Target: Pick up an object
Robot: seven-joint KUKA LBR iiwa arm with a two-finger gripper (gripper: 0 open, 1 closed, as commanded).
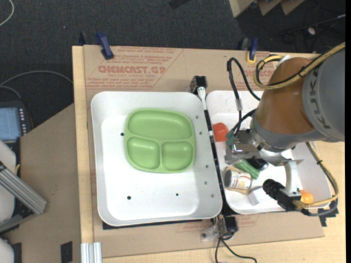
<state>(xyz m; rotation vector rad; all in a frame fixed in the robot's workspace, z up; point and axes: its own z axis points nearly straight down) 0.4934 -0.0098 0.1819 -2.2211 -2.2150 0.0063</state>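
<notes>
Grey gripper (241, 149) sits low in right bin (219, 106), just beyond labelled jar (238, 181); claw state: can't tell. Green item (248, 166) touches jar, red item (220, 131) farther off. Centre on 1 target and descend straight.

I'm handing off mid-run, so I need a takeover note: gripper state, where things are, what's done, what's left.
Gripper: low over the right bin, just above the green item; its grip state can't be told.
Things: green divided plate in the left bin; orange-red piece, small jar and the green item in the right bin.
Done: no pickup confirmed.
Left: grasp one object and lift it clear.
</notes>
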